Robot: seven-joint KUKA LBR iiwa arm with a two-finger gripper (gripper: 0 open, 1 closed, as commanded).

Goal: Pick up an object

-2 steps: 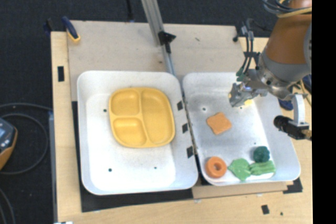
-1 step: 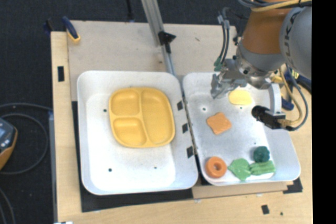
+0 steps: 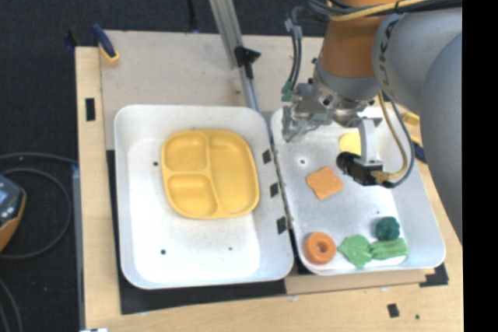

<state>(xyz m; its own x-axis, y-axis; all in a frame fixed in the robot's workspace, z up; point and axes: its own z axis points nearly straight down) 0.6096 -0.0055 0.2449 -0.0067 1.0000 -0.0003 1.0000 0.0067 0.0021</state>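
My gripper (image 3: 298, 123) hangs over the far left corner of the right bin (image 3: 412, 198), under the grey wrist with its orange band. Nothing is visibly held in it. An orange square block (image 3: 324, 183) lies on the bin floor, a little below and to the right of the gripper. A yellow object (image 3: 350, 142) lies just right of the gripper, partly hidden by a black cable fitting. Along the bin's near edge lie an orange ring (image 3: 319, 246), light green pieces (image 3: 373, 249) and a dark green ball (image 3: 387, 228).
The left bin (image 3: 140, 245) holds a yellow divided plate (image 3: 210, 172). A slanted metal post (image 3: 226, 19) rises behind the gap between the bins. The arm's bulk covers the far right part of the right bin.
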